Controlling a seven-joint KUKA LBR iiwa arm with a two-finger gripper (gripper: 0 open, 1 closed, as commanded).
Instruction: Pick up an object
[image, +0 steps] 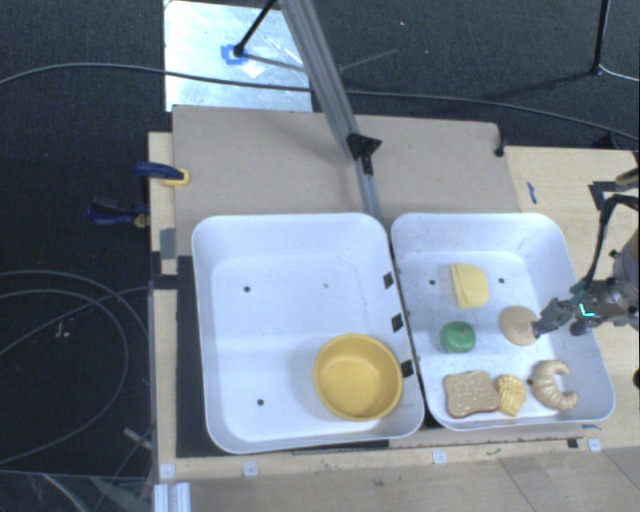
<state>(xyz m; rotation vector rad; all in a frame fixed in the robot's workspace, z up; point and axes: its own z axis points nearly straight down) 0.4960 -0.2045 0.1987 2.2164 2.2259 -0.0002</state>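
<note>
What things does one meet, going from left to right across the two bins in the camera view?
Yellow bowl → green round piece → toast slice → beige round piece → croissant → gripper.

Arm (622, 290) mostly cut off at right edge

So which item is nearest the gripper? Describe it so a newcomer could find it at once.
Start at the right bin. Along its right side, just left of the gripper, lies a bun. It is round, plain and tan, unlike the curved croissant below it and the green piece to its left.
</note>
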